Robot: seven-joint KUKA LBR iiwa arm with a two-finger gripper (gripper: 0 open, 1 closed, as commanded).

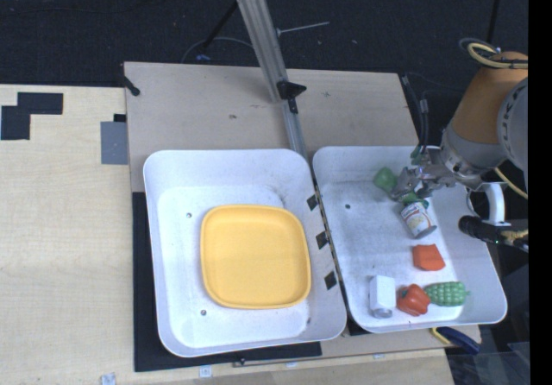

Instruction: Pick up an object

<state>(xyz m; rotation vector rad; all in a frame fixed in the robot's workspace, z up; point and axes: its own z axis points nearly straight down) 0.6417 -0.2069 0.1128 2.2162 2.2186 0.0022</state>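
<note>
At far left of the desk [69,202] sits bare pale wood; next comes the left bin [172,176] holding a yellow plate [255,255], flat and roughly centred. Right bin [362,202] carries the candidates: a green block [385,177] near the top, a small can [417,218] lying tilted just below it, an orange block [428,257], then a white box [381,295], a red pepper-like toy [414,299] and a green corn-like toy [445,293] along the near edge.

End effector [414,186] is low over the upper part of the right bin, between the green block and the can, apparently touching the can's top. Fingers are blurred against the clutter; cannot tell if they are spread or closed, and nothing is clearly pinched.

Likely step: closing on the can or green block. To do it well, centre on one item only, straddle the can across its narrow width, then lift straight up.

Arm [487,116] enters from the right, orange band high, wrist angled down and leftward.
</note>
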